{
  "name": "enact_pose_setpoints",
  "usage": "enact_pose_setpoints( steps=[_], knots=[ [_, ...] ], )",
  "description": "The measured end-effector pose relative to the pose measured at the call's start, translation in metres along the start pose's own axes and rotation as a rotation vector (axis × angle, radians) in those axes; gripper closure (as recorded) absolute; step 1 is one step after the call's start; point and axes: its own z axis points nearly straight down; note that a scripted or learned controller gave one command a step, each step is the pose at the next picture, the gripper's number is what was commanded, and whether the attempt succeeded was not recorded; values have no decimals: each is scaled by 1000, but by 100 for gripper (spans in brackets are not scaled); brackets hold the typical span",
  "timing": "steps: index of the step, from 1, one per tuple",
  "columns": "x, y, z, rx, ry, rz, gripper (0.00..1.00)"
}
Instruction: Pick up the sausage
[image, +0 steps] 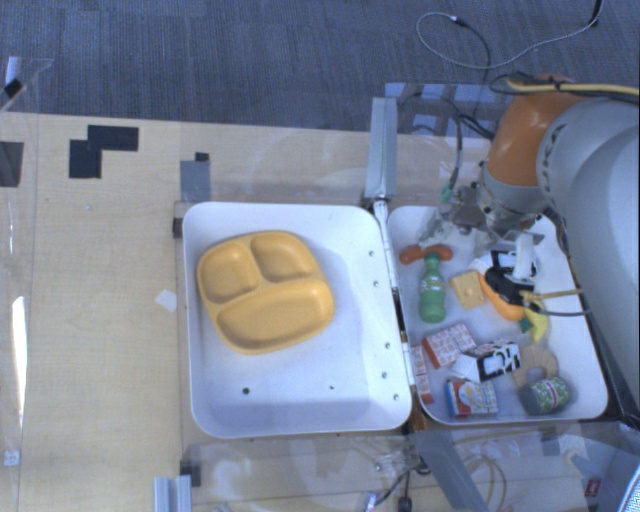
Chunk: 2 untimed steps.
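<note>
Reddish-brown and slim, the sausage (424, 252) lies near the right bin's (590, 400) far left corner, just above the green bottle (432, 290). My gripper (462, 215) hovers beside it; its state I cannot tell.

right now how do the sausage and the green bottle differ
The small reddish-orange sausage lies flat along the right white bin's far side; the green plastic bottle lies nearer the camera, pointing away from it. The sausage is slimmer and one colour; the bottle is bulkier with a pale label. Both share that bin.
</note>
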Motion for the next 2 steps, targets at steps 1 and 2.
enact_pose_setpoints(
  steps=[1,2],
  knots=[
    [3,-15,6,-42,1,85,0],
    [-2,10,11,-13,9,86,0]
  ],
)
